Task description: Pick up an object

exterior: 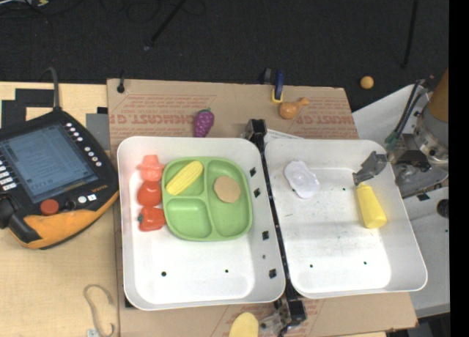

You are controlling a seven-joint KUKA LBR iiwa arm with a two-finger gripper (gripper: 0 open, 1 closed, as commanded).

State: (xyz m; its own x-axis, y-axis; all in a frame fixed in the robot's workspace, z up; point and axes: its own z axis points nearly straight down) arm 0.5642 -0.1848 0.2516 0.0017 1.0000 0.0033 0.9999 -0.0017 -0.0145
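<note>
Camera view is showing us the gripper (374,165) hanging over the right bin's (344,269) right edge, its fingers spreading apart, gripping nothing. We are seeing a yellow block (371,206) lying just below it.

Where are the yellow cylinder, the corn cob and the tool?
yellow cylinder (371,206), camera view, middle of its body.
corn cob (183,176), camera view, middle of the cob.
tool (371,166), camera view, at its fingertips.

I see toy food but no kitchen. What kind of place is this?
Probably a robot lab, not a kitchen. A robot arm's hand hangs over white bins of toy food, like the green plate, and a control pad sits beside them.
</note>
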